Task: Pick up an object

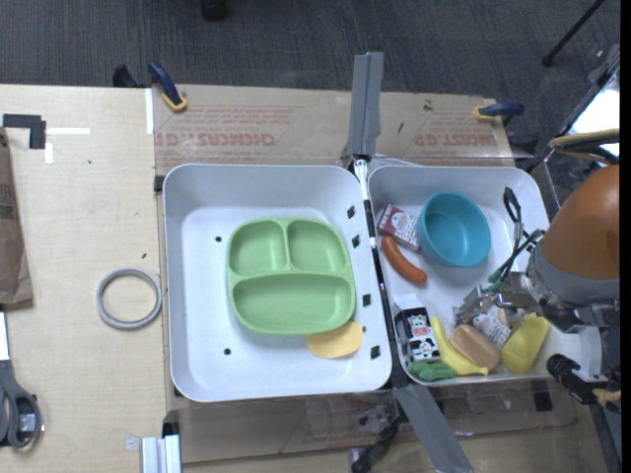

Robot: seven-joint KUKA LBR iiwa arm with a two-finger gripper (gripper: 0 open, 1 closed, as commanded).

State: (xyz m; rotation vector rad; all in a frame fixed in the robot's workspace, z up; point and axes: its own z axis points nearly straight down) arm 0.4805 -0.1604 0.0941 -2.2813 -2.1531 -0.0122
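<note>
Scissors (18,417) are lying at the bench's (79,225) front left corner, a grey ring (129,297) sitting behind them. Over the right bin (527,190), the arm's end effector (483,305) is hanging just above a jumble of toy food; whether it is spread or closed cannot be told. Nearby, a hot dog (404,260) and blue bowl (455,229) are resting, while a green divided plate (291,275) is lying in the left bin (197,205).

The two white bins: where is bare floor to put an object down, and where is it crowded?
Left bin: bare floor borders the green divided plate along the left wall and far wall. Right bin is crowded: blue bowl, sausage, banana, yellow bottle and the gripper fill it.
</note>
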